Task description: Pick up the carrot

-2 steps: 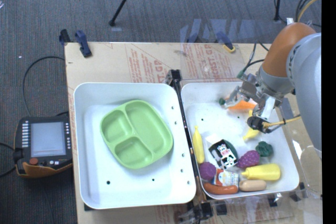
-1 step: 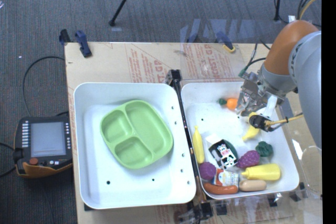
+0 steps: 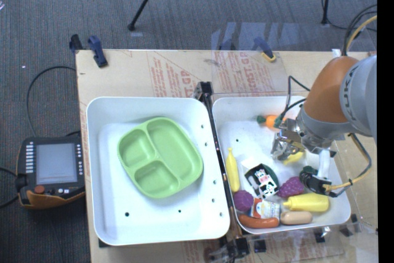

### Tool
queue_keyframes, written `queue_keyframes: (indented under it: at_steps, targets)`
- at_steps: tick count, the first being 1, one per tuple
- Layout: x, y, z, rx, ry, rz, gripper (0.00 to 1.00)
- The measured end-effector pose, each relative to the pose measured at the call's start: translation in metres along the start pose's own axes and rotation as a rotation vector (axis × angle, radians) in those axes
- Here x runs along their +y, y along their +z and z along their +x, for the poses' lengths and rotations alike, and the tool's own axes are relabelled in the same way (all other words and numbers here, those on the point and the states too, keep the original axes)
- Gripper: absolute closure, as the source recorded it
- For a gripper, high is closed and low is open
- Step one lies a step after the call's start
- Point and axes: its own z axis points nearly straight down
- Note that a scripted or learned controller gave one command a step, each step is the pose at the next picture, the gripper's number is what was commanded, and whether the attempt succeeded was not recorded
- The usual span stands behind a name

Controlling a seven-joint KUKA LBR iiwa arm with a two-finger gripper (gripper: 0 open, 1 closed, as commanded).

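**Two bins, one carrot, gripper low in the right bin**

Two shallow white bins sit side by side on the bench. The left bin [image 3: 98, 194] holds a green divided plate [image 3: 160, 157], lying flat and slightly rotated, with three compartments.

My arm [image 3: 335, 101] reaches in from the right, orange band above the wrist, and my gripper [image 3: 285, 148] is down inside the right bin [image 3: 246, 109], near its middle. From this angle I cannot tell how far apart the jaws stand, and I see nothing clearly held between them.

The carrot [image 3: 269, 121] lies toward the far side of the right bin, orange with a bit of green at its left end. It sits just up and left of my gripper, near it, and partly hidden by my wrist cabling. I cannot tell whether there is contact.

Other contents of the right bin, along the near side:
- a yellow banana [image 3: 232, 170] by the left wall, lengthwise
- a black-and-white carton [image 3: 261, 180] in the middle
- purple grapes [image 3: 292, 186] to its right
- a yellow bottle [image 3: 306, 202] lying on its side
- a red sausage [image 3: 260, 222] at the near edge

A handheld pendant [image 3: 52, 169] rests on the floor left of the bench.
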Motion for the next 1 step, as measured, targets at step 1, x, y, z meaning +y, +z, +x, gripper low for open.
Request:
queue_keyframes:
  at_steps: [1]
  targets:
    - [-0.0454,-0.1429,0.0342,0.001,0.159,-0.011,1.0]
